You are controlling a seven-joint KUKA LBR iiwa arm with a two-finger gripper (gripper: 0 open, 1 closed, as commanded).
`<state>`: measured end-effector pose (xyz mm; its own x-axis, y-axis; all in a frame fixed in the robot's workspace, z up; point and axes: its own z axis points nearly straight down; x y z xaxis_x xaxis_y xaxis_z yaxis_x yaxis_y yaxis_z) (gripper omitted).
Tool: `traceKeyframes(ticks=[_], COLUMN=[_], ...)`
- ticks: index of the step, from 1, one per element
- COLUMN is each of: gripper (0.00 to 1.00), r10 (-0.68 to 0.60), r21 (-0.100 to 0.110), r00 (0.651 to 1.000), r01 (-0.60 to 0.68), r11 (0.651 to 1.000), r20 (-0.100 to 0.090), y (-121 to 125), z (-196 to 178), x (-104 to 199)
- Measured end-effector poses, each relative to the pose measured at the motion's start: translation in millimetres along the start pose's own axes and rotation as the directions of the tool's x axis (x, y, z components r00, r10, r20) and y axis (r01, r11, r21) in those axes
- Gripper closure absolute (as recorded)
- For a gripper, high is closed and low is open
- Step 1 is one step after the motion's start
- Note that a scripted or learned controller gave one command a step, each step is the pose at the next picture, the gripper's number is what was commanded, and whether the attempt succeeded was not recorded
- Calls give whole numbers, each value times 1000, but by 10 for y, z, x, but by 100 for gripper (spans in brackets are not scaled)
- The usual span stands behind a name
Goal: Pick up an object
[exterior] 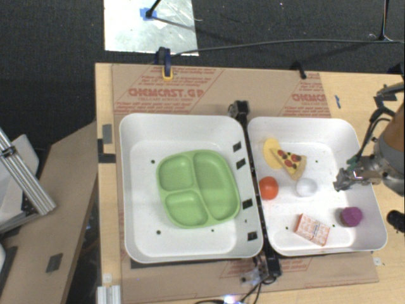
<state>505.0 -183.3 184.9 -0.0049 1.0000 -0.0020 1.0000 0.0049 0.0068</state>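
The right bin point(329, 129) holds a pizza slice toy point(292, 163) lying over a yellow banana-like piece point(272, 152), a red-orange ball point(268, 187), a small white ball point(306, 187), a purple object point(351, 216) and a pink wrapped packet point(312, 229). My gripper point(347, 179) hangs over the right bin's right side, just above the purple object and to the right of the white ball. I see nothing between its fingers.
The left bin point(136, 138) carries a green three-part plate point(197, 188). A black divider clip strip point(248, 176) runs between the bins. A blue clamp point(164, 61) sits at the board's far edge. The arm's cables point(380, 116) loop at the right.
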Motion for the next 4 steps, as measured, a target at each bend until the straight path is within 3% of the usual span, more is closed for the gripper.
traceKeyframes(ticks=[1, 3, 4], gripper=[100, 100, 100], r10=[0, -6, -4], r21=[-2, 4, 4], r00=[1000, 1000, 1000], r01=[0, 6, 4], r11=[1000, 1000, 1000], r20=[1, -4, -3], y=[51, 222, 217], z=[-639, -485, -408], x=[-39, 1173, 1631])
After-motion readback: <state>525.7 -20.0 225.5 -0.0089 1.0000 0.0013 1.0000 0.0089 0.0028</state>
